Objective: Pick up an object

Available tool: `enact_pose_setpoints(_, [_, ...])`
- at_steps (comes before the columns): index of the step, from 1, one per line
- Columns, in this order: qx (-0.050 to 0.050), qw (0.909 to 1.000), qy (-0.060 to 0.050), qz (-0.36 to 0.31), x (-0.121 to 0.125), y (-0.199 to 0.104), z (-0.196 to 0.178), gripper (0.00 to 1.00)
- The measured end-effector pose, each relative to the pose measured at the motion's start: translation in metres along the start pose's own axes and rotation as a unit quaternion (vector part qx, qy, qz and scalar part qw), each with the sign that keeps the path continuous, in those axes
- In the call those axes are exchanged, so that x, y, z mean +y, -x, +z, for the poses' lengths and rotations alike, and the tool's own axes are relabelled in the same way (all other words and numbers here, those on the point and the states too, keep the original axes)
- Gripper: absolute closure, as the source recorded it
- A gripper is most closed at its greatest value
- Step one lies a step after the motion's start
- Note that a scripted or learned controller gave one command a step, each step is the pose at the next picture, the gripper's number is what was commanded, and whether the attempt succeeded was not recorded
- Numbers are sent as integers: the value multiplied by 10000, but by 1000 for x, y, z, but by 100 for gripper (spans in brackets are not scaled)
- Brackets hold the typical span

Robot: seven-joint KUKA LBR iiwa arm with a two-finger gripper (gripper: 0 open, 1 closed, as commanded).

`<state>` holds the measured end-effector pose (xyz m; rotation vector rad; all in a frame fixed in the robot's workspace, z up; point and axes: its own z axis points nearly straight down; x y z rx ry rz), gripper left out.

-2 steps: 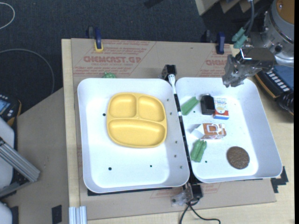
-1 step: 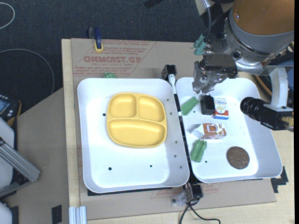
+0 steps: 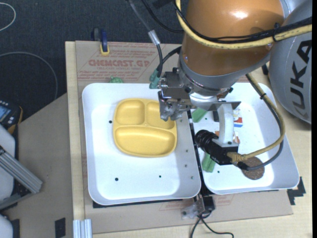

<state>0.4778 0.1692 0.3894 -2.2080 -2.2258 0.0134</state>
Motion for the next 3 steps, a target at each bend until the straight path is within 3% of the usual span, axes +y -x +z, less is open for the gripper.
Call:
enact_pose_setpoints(1, [13,10000,65,36,2,4,-16,100])
enact_pose_setpoints(2, [-10,10000,4,74,1,63,50,100])
enact_pose_setpoints(3, [29,9999,97,9,1,9,-23,100])
